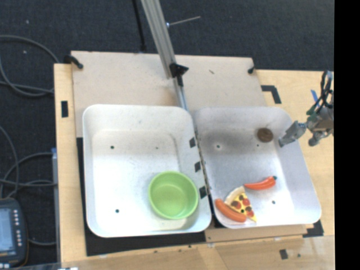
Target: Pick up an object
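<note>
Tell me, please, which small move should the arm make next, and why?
Probably move the end effector a little left and down toward the brown round object. It hovers at the right bin's right edge, nothing shows between its fingers, and that object lies closest.

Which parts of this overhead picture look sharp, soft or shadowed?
Camera view: even, soft lighting; the green bowl and pizza slice look fairly sharp; the gripper at the right edge is slightly blurred; a dull grey smudge darkens the right bin floor.

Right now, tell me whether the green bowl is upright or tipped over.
Upright. The green bowl sits in the left bin with its round opening facing up, and its inside looks bare.
</note>
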Controlling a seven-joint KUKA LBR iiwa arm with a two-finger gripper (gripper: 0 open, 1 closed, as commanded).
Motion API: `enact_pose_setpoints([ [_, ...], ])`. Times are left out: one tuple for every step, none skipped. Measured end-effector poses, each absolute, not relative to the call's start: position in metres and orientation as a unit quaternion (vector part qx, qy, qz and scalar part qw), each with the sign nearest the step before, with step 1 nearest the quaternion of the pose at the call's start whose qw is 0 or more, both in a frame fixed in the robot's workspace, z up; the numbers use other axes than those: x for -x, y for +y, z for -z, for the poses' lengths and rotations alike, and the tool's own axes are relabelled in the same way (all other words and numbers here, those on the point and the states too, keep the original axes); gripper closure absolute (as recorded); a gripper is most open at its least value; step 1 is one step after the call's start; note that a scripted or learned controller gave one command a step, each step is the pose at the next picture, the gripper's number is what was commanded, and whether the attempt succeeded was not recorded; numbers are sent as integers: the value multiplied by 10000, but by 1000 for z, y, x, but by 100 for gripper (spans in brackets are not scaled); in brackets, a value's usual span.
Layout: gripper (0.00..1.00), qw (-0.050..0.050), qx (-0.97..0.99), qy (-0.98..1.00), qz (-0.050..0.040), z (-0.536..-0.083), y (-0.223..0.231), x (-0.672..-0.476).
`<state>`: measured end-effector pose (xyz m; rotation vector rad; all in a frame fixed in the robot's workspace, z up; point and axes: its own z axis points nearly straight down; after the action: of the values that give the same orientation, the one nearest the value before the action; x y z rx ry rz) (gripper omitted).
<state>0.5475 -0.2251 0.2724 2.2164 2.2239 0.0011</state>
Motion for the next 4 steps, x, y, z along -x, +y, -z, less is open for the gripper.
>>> enact_pose_setpoints([
  [0,9,-7059,7083,-3,-272,-225,-548],
  [0,-12,-7070,7072,19,-211,-223,-553],
  [0,-13,-7071,7071,18,-163,-215,-549],
  [0,-14,-7069,7073,19,-105,-209,-552],
])
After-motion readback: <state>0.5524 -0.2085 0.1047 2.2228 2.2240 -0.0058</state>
